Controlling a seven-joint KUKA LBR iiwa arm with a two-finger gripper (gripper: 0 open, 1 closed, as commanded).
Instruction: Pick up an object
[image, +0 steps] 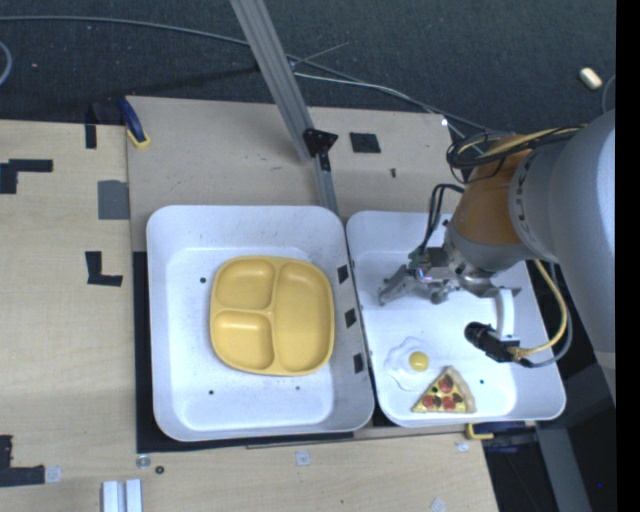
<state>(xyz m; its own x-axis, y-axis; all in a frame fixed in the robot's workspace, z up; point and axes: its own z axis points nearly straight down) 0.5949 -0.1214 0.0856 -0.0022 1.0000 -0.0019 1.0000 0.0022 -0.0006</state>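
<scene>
The claw (392, 291) hangs in the right bin (375, 240), far from the fried egg (409, 362) and pizza slice (445, 392); whether it grips anything is unclear.

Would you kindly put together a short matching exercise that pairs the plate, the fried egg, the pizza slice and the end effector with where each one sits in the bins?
Things:
1. yellow divided plate
2. toy fried egg
3. toy pizza slice
4. end effector

Places:
A. near corner of the right bin, beside the egg
B. over the middle of the right bin, above the toys in the view
C. centre of the left bin
D. right bin, between the end effector and the pizza slice

Pairs: 1-C, 2-D, 3-A, 4-B
</scene>
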